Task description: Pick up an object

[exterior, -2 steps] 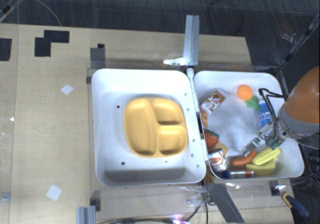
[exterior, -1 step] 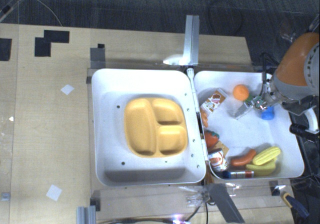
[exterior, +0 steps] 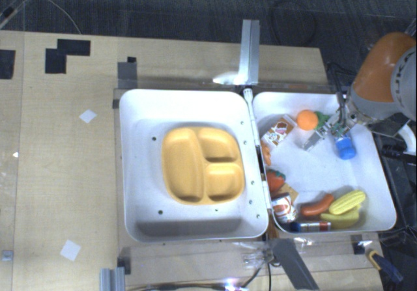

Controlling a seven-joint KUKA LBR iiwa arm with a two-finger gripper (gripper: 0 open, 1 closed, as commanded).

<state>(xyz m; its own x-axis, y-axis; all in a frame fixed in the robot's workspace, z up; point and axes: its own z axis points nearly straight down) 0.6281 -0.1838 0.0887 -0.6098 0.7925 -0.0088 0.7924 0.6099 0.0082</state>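
Camera view, bench from above: gripper (exterior: 317, 136) was low in the right bin (exterior: 384, 182), w/ finger state impossible to tell. It sat betw. an orange ball (exterior: 307, 119) and a blue object (exterior: 345, 147). A yellow divided tray (exterior: 201, 164) lay in the left bin (exterior: 133, 172).
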